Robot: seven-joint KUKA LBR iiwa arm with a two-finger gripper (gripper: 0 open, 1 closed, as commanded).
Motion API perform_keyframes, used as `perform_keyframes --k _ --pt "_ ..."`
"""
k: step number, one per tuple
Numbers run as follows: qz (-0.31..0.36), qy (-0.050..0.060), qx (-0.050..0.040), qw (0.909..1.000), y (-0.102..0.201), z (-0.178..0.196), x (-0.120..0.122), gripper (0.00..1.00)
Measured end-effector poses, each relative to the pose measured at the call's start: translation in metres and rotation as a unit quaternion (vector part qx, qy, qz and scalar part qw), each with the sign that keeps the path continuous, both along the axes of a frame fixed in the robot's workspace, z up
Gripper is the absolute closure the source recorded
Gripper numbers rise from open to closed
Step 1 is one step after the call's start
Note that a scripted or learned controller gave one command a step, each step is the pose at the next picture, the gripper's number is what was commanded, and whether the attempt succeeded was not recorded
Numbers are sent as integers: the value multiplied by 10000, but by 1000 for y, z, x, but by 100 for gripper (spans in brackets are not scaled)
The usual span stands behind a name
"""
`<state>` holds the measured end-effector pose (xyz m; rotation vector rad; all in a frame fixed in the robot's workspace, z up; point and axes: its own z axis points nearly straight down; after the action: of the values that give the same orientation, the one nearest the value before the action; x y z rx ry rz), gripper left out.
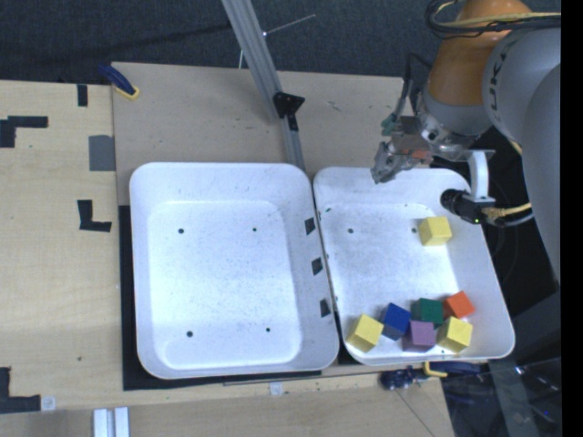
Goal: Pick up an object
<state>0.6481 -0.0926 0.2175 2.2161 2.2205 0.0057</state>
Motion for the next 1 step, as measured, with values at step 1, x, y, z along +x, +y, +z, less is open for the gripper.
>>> perform_keyframes --k 1 --pt "1 8 1 10000 0 44 5 100"
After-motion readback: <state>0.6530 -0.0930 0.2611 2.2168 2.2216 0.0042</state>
